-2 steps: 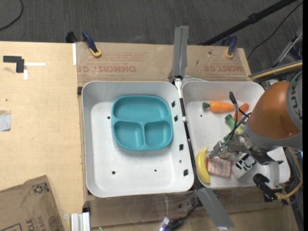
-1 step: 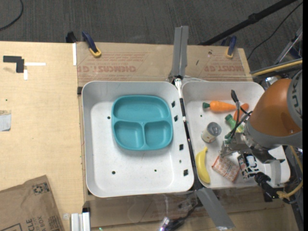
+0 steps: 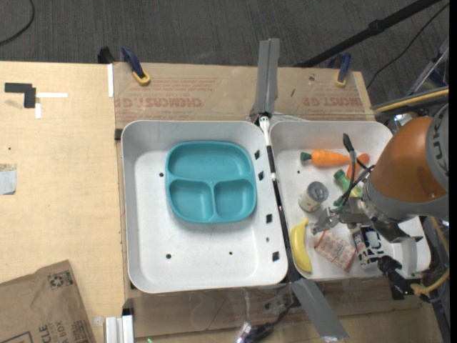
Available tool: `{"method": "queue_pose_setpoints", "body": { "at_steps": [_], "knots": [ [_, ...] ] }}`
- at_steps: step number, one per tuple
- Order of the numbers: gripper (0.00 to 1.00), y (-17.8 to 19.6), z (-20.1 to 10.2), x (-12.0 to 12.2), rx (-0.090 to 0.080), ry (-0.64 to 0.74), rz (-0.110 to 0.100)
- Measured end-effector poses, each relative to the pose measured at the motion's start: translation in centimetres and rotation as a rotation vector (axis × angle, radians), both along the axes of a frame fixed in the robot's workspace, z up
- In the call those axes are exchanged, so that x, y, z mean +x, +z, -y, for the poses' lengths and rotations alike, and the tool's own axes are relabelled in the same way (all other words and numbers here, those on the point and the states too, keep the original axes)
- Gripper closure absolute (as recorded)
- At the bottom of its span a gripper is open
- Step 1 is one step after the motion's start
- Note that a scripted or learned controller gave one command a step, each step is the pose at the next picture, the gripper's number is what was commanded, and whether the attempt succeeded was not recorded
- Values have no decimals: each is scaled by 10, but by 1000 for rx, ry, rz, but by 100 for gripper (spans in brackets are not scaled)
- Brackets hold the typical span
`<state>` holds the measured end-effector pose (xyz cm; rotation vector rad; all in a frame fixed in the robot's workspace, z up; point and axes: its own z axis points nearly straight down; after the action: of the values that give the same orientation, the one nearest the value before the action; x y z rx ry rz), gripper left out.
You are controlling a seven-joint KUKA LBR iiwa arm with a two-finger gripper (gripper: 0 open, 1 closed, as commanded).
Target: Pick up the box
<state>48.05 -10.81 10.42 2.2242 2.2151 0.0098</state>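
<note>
Camera view: two shallow white bins sit side by side at the centre of the frame, the left bin (image 3: 136, 213) holding a teal divided plate (image 3: 211, 181) and the right bin (image 3: 285, 138) holding the small items. The box (image 3: 334, 249), a small flat carton with red print, lies tilted on the floor of the right bin in the lower part of the frame, just right of a banana (image 3: 300, 247) that runs along the bin's left wall. A small tin can (image 3: 313, 195) stands above the box, and a carrot (image 3: 330, 158) lies near the bin's upper wall, with a green item beside it that is partly covered by the arm. The arm (image 3: 414, 166) reaches in from the right of the frame, and its gripper (image 3: 330, 220) sits low over the right bin, just above the upper edge of the box and below the can. How far the tool is open, and whether it has hold of anything, cannot be told at this resolution. Judged from this placement, the tool is positioned to come down on the box. Open room is limited: the banana crowds the box on the left, the can crowds it above, and the lower bin wall lies close below.
</note>
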Motion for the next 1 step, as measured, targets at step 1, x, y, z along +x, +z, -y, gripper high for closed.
{"method": "queue_pose_setpoints", "body": {
  "at_steps": [1],
  "knots": [
    [0,2,27,12,-2,-99,-9]
  ]
}}
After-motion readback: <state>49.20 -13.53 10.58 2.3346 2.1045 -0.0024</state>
